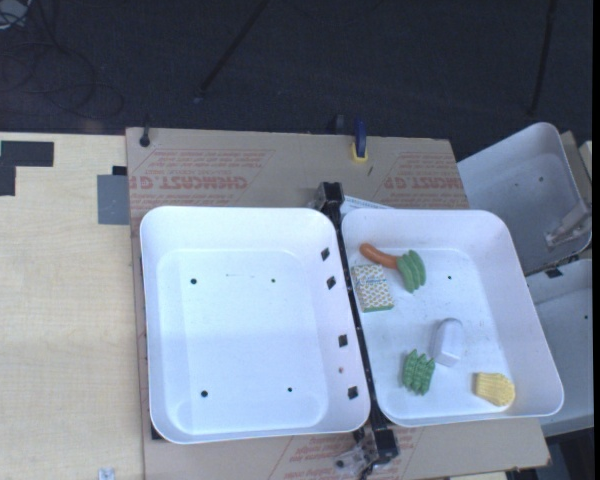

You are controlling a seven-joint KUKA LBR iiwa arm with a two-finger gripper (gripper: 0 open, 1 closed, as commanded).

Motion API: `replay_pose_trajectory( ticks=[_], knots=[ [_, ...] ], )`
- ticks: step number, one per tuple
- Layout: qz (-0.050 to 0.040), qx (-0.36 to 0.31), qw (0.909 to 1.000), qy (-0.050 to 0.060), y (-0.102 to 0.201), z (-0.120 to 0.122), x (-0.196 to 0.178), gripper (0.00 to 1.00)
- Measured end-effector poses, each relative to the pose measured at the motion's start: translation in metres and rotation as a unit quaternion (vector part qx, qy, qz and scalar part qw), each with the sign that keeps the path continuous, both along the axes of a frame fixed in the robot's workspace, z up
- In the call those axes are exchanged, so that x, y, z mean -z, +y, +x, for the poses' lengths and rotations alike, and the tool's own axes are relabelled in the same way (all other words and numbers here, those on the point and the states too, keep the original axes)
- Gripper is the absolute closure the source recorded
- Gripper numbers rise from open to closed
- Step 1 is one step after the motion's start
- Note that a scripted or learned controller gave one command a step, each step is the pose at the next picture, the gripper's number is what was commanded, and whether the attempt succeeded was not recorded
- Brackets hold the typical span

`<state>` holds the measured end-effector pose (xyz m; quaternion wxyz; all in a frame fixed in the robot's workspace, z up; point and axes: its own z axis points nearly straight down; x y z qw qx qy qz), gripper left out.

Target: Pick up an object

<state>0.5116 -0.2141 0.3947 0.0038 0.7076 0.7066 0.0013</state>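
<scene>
The brown cardboard sheet (280,173) under the two shallow white plastic bins (240,223) bears mirrored red lettering, unreadable. The claw's state cannot be told.

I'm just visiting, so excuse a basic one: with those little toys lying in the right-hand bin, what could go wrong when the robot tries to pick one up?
The green piece lies right beside the white cup-like object, so the claw could nudge one while going for the other. The yellow piece sits near the right bin's rim, leaving little room around it. The carrot touches the leafy green piece, so both might shift together.
</scene>
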Motion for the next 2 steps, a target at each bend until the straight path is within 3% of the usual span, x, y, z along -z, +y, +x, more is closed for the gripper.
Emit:
replay_pose_trajectory(
  ticks=[1, 2],
  knots=[
    [-0.0014, -0.001, 1.0000, -0.004, -0.0004, -0.0222, -0.1491, 0.00],
    [0.0013, -0.003, 1.0000, 0.005, 0.0009, -0.0202, -0.1490, 1.00]
  ],
)
